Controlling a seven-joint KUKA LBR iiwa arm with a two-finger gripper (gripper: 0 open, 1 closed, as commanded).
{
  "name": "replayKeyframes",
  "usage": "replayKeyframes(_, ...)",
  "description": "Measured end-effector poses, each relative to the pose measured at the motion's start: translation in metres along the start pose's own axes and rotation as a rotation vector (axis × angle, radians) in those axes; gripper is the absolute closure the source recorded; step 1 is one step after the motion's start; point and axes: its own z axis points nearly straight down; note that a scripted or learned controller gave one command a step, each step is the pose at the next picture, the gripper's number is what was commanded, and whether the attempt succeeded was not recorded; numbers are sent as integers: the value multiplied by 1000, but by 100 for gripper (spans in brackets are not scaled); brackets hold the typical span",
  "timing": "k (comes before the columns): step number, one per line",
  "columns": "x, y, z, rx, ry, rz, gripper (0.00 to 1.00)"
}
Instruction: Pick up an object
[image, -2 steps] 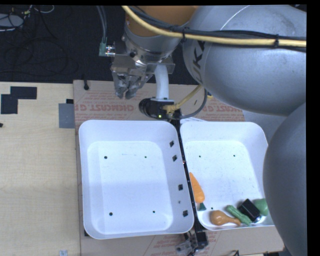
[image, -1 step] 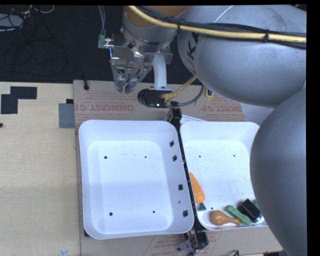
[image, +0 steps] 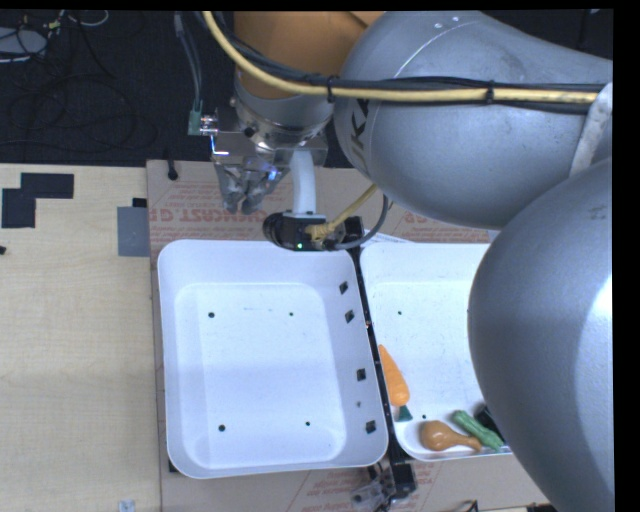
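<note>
Beyond the left bin (image: 180, 300), fingers (image: 243, 190) together, carrot (image: 394, 378) well apart.

Bulky, rounded grey metal arm (image: 480, 120) with orange band (above the wrist), yellow and black cables (image: 420, 92) along it, small metallic gripper (image: 246, 190).

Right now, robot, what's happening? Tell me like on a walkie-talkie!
Gripper up past the left bin's far edge, holding nothing. Carrot, brown toy, green toy in right bin. Arm covers much of that bin.
</note>
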Motion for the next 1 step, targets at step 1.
replayKeyframes(1, -4, -53, 7, -2, 2, -1, 100)
